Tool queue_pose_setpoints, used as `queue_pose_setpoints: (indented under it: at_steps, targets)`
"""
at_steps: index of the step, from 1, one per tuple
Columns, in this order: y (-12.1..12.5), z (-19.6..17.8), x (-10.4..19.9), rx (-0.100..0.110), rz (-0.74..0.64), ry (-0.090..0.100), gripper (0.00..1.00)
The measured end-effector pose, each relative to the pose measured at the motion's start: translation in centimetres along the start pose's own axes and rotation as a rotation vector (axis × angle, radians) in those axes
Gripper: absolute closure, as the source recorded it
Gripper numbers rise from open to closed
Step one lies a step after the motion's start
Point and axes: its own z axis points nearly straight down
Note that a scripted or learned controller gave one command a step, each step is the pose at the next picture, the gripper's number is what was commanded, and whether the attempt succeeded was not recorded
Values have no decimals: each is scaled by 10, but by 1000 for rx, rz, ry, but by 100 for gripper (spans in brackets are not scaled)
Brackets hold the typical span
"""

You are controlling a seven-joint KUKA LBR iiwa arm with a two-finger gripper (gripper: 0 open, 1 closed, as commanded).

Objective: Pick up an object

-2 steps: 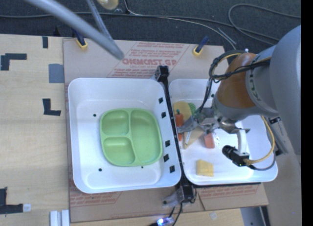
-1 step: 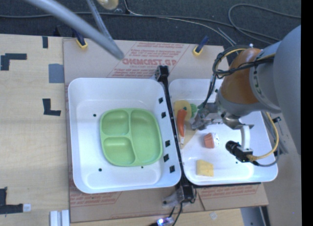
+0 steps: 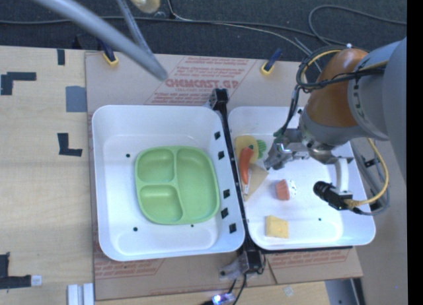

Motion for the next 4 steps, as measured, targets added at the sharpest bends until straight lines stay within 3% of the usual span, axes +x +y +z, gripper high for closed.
queue_pose_setpoints:
  at_steps: [1,2,4]
  targets:
    - [5,-62,5,-3,-1,-1,100]
    - [5,-71,5,2,1,0,100]
    - [18,-80,102,3,-5,1,100]
